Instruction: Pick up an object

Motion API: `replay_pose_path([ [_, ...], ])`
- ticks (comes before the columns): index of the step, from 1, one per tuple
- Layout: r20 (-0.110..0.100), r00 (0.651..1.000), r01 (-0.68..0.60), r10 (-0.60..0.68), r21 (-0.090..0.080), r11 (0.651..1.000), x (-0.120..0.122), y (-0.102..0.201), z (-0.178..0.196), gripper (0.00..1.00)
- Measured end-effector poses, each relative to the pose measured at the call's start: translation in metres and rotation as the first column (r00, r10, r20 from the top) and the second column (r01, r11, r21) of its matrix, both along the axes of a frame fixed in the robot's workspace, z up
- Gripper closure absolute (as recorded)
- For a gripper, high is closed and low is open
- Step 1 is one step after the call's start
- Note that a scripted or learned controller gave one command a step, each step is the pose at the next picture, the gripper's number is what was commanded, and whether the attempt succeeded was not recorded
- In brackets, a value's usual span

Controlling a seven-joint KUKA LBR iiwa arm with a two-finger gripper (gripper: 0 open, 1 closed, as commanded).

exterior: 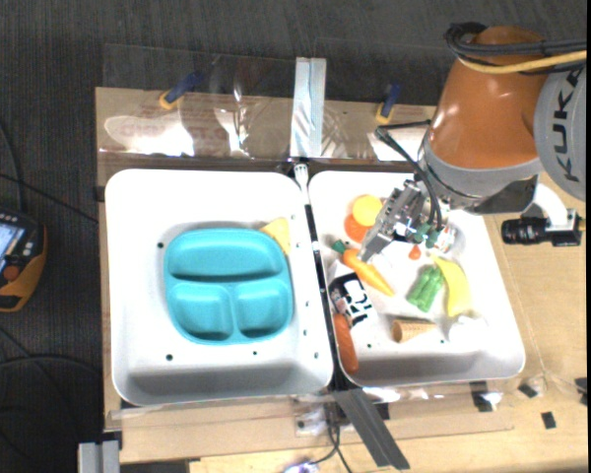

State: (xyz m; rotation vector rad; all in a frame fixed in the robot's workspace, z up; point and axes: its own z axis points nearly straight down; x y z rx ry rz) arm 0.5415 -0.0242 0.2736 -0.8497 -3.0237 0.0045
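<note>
Right now the two-finger gripper (377,243), fingers apart and empty, hovers in the right white bin (492,353) over a small orange plastic carrot (366,271): probably light, stiff, slippery, best pinched mid-body.

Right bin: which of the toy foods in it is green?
The green vegetable, lying between the orange carrot and the yellow banana. The rest in the right bin are orange, yellow or tan.
</note>
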Motion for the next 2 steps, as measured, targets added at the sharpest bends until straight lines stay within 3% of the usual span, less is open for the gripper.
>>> replay_pose_path([
  [1,0.002,0.992,0.128,-0.128,0.001,0.992,0.066,0.026,0.01,1.0],
  [2,0.003,0.995,0.104,-0.104,-0.002,0.995,0.108,0.024,-0.01,1.0],
])
